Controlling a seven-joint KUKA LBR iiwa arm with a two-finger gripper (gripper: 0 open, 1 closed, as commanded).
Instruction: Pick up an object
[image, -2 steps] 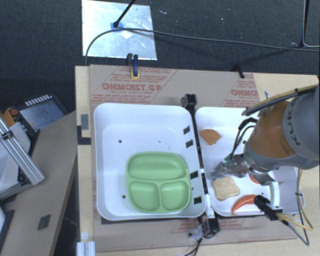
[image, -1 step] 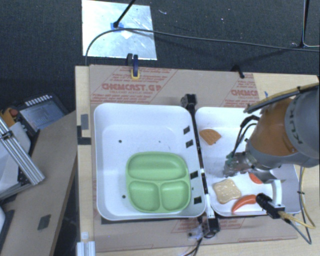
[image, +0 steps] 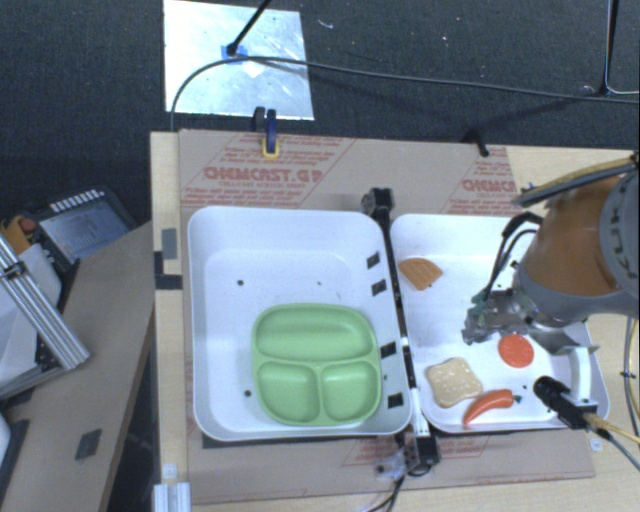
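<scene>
The right bin (image: 440, 330) holds several toy foods: an orange-tan piece (image: 421, 271) at the back left, a red round slice (image: 516, 350), a beige bread slice (image: 454, 381) and a red-orange pepper (image: 489, 404) at the front. My gripper (image: 487, 322) hangs low over this bin, just left of the red slice and apart from the bread. Nothing shows between its fingers.
The left bin (image: 215, 260) carries a green three-compartment plate (image: 316, 362) at its front. A black clamp strip (image: 392, 300) runs along the seam between the bins. The arm's orange and grey body (image: 585, 250) covers the right bin's far right side.
</scene>
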